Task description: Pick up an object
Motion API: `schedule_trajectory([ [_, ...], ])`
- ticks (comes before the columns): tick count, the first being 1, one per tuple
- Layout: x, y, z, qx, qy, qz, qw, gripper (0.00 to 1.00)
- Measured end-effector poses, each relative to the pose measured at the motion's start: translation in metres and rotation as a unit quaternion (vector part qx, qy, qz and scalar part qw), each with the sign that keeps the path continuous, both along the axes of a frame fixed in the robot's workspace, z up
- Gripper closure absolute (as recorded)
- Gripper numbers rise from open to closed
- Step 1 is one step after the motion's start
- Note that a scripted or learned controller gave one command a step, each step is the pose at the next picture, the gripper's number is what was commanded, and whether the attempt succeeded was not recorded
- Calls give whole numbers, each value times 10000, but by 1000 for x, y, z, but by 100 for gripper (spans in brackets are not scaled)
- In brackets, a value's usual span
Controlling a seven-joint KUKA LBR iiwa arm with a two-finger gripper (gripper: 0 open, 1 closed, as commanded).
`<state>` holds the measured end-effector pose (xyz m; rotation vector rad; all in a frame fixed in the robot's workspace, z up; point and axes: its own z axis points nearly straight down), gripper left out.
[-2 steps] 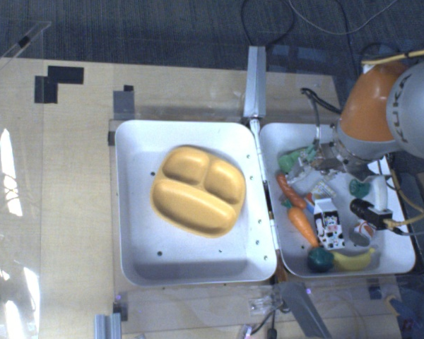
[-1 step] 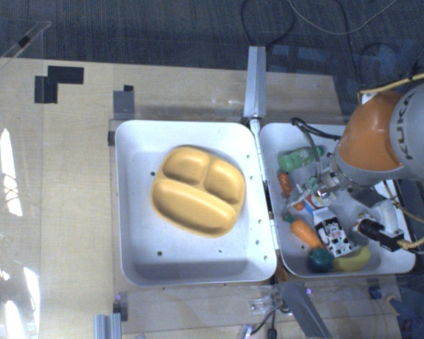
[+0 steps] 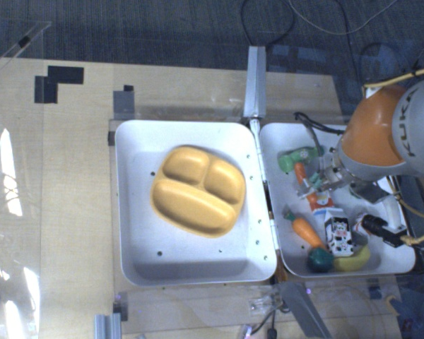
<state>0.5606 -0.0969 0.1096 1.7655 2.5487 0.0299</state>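
Hanging low over the right bin (image 3: 403, 260), the gripper (image 3: 316, 182) is seen just above the orange carrot (image 3: 306, 231), and because the small toys are packed close together, two could be bumped or nothing caught; whether it is spread cannot be told.

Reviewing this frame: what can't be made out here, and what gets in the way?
- Gripper in the camera view: low over the right bin; too small and cluttered to tell whether the jaws are open or grip anything.
- Green item: too small to identify.
- Right bin's far right side: covered by the arm.
- White-and-black item near the carrot: detail too fine to identify.
- Yellow tray in the left bin: fully visible.
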Motion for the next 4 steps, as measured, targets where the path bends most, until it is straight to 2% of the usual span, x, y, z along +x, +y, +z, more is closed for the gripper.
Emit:
schedule_trajectory([
  [1, 0, 0, 0, 0, 0, 0, 10000, 0],
  [2, 2, 0, 12, 0, -33, 2, 10000, 100],
  [3, 2, 0, 12, 0, -31, 4, 10000, 0],
  [4, 10, -13, -15, 38, 92, -234, 9997, 0],
])
